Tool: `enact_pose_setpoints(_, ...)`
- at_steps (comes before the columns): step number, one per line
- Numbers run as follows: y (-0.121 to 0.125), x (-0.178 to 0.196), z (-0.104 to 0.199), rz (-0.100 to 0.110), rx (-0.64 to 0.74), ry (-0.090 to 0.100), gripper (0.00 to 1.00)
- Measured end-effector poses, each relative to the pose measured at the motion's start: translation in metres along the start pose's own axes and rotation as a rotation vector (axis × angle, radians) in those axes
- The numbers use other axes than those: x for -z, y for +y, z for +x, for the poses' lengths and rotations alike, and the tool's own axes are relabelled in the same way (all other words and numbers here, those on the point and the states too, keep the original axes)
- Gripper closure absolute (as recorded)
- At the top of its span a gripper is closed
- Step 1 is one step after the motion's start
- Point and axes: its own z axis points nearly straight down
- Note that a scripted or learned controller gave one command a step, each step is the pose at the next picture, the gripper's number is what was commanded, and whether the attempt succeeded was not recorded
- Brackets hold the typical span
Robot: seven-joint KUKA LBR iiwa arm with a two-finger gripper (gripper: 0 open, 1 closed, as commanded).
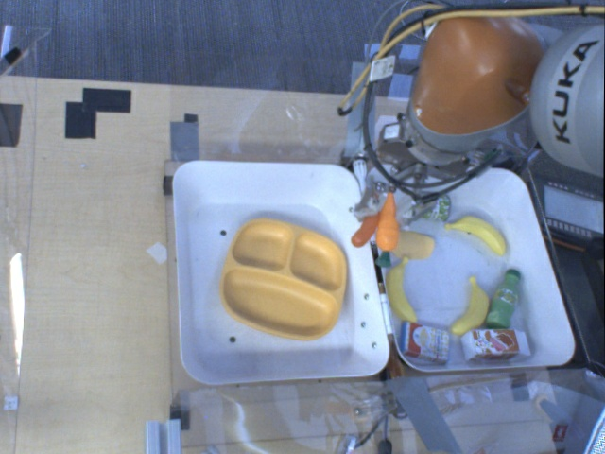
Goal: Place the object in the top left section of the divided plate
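Note:
The yellow divided plate [284,277] lies in the left bin [198,253], with two small sections at the top and one long section below. Its top left section [262,242] holds nothing. My gripper [380,208] hangs under the orange wrist band, over the rim between the two bins. It is shut on an orange carrot [383,227] that points down, with its lower end sticking out to the left. The carrot is up and to the right of the plate, apart from it.
The right bin [539,253] holds three yellow bananas [480,235], a green bottle [506,296], two small cartons [425,341], a beige piece [416,246] and a green-white item [435,208]. Cables loop above the wrist. The left bin has bare floor around the plate.

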Motion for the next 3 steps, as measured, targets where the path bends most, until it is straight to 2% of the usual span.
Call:
enact_pose_setpoints(1,-0.032,0.028,-0.049,0.003,0.191,-0.003,1.00)
enact_pose_setpoints(2,0.044,-0.027,-0.004,-0.003,0.230,0.002,1.00)
enact_pose_setpoints(3,0.030,-0.020,0.050,0.001,0.351,0.002,1.00)
